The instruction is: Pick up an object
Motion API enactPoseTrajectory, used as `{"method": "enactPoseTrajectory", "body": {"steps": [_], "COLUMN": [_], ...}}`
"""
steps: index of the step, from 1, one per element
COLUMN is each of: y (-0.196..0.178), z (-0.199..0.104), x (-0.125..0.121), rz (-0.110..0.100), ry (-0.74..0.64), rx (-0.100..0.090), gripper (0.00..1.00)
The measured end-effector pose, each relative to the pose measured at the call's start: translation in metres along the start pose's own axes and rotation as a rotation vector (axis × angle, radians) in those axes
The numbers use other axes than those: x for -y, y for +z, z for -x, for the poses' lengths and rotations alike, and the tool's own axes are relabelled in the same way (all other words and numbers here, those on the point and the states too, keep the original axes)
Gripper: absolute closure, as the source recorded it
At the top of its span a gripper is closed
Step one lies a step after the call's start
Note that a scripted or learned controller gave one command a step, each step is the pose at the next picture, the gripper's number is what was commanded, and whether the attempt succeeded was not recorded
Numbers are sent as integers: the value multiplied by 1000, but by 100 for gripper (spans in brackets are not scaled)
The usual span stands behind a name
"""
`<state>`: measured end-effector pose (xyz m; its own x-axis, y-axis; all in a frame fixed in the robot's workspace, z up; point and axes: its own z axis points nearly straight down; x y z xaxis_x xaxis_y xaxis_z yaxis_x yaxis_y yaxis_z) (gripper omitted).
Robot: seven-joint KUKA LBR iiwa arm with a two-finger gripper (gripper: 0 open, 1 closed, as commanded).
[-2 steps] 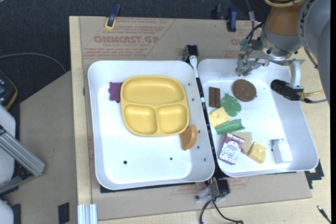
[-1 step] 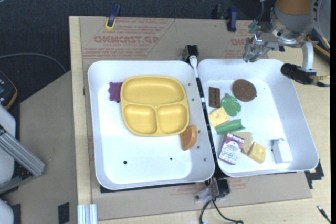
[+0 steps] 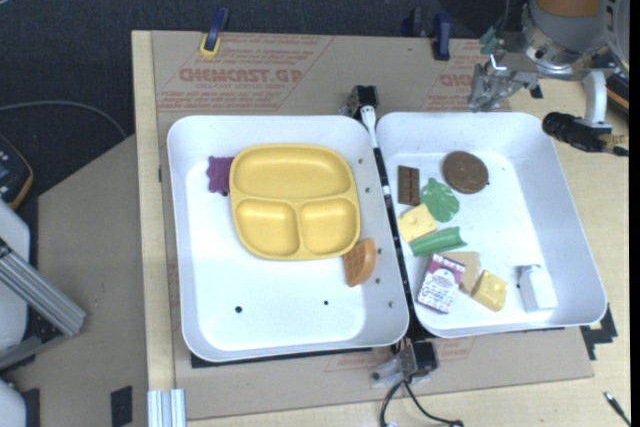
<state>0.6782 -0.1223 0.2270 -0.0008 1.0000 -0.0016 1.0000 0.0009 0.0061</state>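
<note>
Tool [image 3: 492,87]: hanging above the right white bin's [image 3: 560,165] far rim, over the tabletop [image 3: 300,75]; grip state indeterminable. Round brown disc [image 3: 466,171], green leaf-shaped piece [image 3: 440,199], yellow block [image 3: 489,290] lying in that bin. Yellow compartment tray [image 3: 295,200] sitting in left white bin [image 3: 200,255].

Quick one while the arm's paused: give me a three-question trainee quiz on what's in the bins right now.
1. True or false: the yellow divided tray sits in the left bin.
2. Which item lies nearest the right bin's back wall? A) brown round disc B) pink carton C) white block
3. Fill in: the gripper hangs beyond the right bin's ____ rim.

Key: 1 true; 2 A; 3 back.
</note>
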Motion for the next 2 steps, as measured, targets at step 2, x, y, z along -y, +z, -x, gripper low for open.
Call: {"method": "enactPoseTrajectory", "body": {"steps": [2], "y": [0], "z": [-73], "x": [60], "rz": [-8], "ry": [-3], "rx": [-4], "gripper": [100]}}
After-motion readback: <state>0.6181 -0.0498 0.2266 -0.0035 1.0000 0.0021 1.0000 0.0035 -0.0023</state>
